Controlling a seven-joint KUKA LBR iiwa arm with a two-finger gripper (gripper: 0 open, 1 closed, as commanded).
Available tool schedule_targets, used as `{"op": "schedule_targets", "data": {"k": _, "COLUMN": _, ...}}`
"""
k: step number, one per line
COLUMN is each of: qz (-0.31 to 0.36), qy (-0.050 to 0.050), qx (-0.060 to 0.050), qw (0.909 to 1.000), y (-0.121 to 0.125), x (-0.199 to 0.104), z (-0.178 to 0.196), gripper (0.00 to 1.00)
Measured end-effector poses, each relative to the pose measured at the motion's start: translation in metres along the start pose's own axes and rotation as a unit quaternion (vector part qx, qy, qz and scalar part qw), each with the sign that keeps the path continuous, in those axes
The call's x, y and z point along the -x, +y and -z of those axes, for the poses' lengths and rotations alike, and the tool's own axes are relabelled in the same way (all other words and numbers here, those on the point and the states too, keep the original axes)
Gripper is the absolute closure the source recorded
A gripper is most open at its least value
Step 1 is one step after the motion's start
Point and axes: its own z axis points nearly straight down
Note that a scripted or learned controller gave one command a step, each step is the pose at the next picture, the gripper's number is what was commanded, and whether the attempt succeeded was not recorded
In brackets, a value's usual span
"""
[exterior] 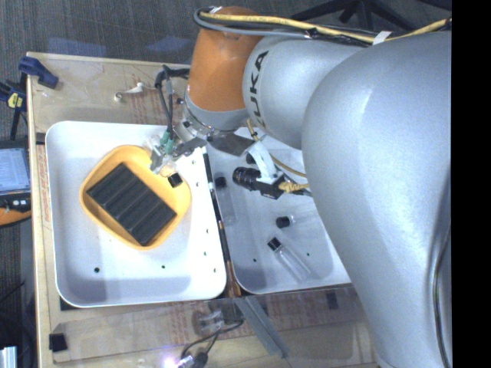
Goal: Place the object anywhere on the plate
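Observation:
A yellow-orange plate [173, 202] lies in the left bin, tilted like a diamond. A black ridged rectangular object [130, 202] rests flat on the plate and covers most of its middle. My gripper [166, 156] hangs over the plate's upper right rim, just right of the black object's far corner. The orange wrist band and the grey arm hide most of the gripper from above.
The left white bin [115, 278] has bare floor below and left of the plate. In the right bin [253, 278] lie a black cylindrical part [255, 181], a small black piece [283, 221] and a clear tube with a black cap [287, 258]. The arm covers the view's right side.

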Motion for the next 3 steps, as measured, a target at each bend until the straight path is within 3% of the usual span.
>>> {"op": "schedule_targets", "data": {"k": 1, "qz": 0.074, "qy": -0.002, "qx": 0.003, "qw": 0.9972, "y": 0.021, "x": 0.009, "z": 0.001, "gripper": 1.00}}
{"op": "schedule_targets", "data": {"k": 2, "qz": 0.143, "qy": -0.001, "qx": 0.001, "qw": 0.9897, "y": 0.029, "x": -0.060, "z": 0.020, "gripper": 1.00}}
{"op": "schedule_targets", "data": {"k": 3, "qz": 0.143, "qy": -0.001, "qx": 0.001, "qw": 0.9897, "y": 0.029, "x": -0.060, "z": 0.021, "gripper": 0.00}}
